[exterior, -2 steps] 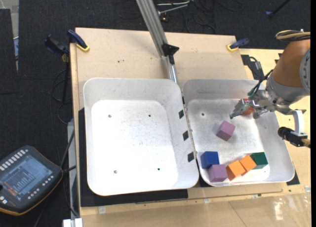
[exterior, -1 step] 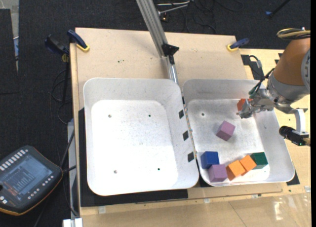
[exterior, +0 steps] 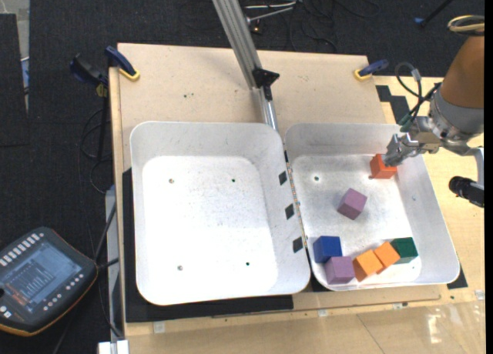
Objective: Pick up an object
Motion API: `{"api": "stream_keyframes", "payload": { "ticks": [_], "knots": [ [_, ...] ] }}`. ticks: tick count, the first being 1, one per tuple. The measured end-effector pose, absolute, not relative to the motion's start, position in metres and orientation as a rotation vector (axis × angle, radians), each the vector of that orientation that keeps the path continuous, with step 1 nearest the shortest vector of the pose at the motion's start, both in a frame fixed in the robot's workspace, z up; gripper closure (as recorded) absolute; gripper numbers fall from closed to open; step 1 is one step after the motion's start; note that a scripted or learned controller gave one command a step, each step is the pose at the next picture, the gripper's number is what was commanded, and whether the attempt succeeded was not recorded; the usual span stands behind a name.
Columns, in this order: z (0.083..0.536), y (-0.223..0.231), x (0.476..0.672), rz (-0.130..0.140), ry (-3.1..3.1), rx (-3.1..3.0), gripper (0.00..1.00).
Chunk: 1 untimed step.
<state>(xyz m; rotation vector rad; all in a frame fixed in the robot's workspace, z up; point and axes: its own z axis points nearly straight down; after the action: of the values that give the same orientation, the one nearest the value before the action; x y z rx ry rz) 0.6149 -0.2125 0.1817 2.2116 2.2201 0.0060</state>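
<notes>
A red-orange block (exterior: 382, 166) lies in the upper right part of the right bin (exterior: 323, 152). My gripper (exterior: 394, 155) is right at the block's upper right corner, touching or almost touching it; whether the block is gripped cannot be made out. A purple cube (exterior: 352, 203) sits alone near the bin's middle. Along the bin's front edge lie a blue cube (exterior: 327, 248), a second purple cube (exterior: 340, 269), two orange blocks (exterior: 369, 262) and a green block (exterior: 404, 249), packed close together.
The left bin (exterior: 200, 206) sits beside the right one, their rims meeting at the centre. A slanted metal pole (exterior: 235, 25) reaches down to the bins' back edge. A teach pendant (exterior: 38, 275) lies off the bench at the lower left.
</notes>
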Motion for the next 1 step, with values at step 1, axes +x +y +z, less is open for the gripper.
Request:
{"api": "stream_keyframes", "payload": {
  "ticks": [1],
  "knots": [
    [0.236, -0.2127, 0.6168, 0.005, 2.219, 2.212, 1.0]
  ]
}}
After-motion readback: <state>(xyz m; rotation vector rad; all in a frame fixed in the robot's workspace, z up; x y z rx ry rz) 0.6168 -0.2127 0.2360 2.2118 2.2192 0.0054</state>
